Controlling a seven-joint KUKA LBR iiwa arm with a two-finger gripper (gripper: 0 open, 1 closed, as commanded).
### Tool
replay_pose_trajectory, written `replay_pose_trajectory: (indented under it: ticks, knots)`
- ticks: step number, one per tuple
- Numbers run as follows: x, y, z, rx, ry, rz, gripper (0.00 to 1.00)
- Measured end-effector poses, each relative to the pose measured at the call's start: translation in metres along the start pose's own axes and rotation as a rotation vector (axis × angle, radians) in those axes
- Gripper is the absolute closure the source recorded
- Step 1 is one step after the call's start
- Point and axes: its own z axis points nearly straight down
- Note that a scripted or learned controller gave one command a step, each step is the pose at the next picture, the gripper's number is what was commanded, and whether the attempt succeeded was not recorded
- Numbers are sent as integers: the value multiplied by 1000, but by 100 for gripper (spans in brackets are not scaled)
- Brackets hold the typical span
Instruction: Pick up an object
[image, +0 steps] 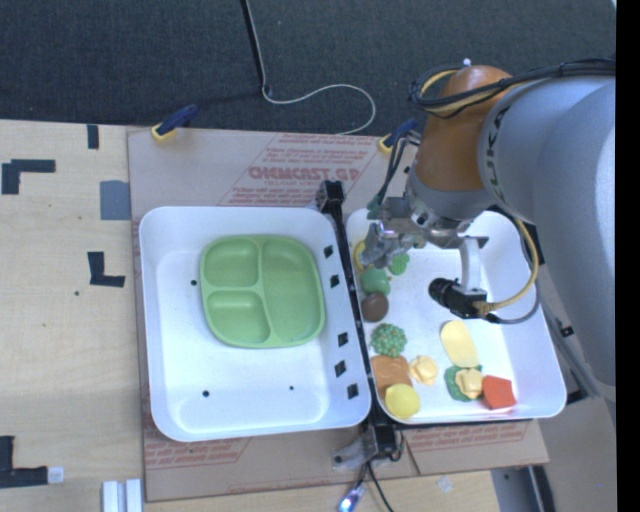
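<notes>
Currently my gripper (380, 250) hovers over the green toy (377, 278) in the right bin (530, 400); its grip state I cannot tell. Next: descend, clamp, lift.

"CHEMCAST GP" on brown board (290, 178)

Arm lowered into the right bin (530, 400)

The gripper (380, 250) is positioned at ten o'clock in it, above a green toy (374, 279).
</notes>
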Motion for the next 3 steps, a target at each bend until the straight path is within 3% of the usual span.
replay_pose_trajectory:
  ticks: [1,3]
  knots:
    - [23,16,-3,-5,0,1,100]
    - [22,15,-22,-2,0,1,100]
